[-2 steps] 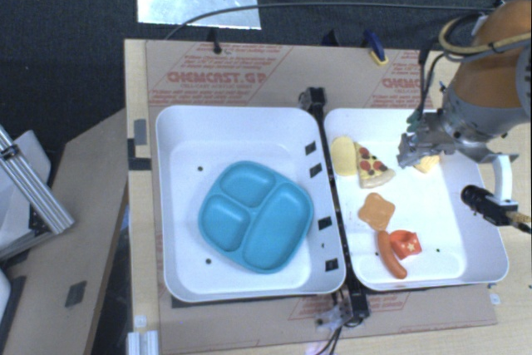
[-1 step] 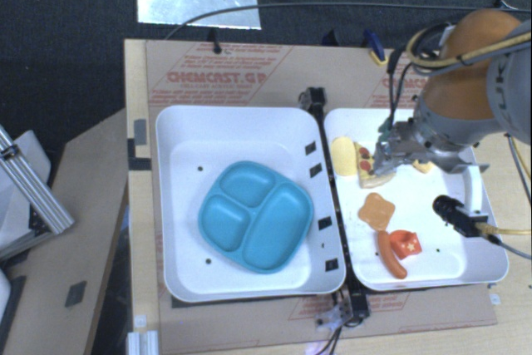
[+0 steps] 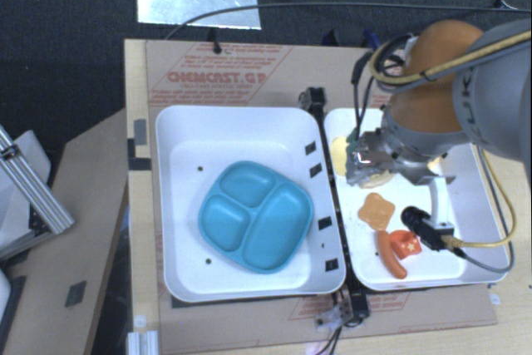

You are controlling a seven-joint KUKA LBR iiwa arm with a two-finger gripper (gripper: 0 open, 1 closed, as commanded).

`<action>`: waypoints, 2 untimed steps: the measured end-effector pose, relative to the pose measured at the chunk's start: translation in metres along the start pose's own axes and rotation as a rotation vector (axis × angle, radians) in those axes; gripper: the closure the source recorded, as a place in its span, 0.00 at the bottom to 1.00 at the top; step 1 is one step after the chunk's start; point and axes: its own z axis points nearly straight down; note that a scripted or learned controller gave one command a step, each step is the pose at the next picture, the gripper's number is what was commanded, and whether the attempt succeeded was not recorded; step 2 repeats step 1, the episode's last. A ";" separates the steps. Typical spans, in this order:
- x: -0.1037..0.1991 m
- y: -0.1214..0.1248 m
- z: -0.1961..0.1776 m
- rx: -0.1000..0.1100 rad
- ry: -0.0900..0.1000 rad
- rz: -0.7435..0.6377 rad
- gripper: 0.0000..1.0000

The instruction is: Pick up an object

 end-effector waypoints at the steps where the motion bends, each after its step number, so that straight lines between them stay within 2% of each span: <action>1: 0.061 -0.011 0.001 0.000 0.000 -0.002 1.00; 2: 0.061 -0.011 0.001 0.000 0.000 -0.002 1.00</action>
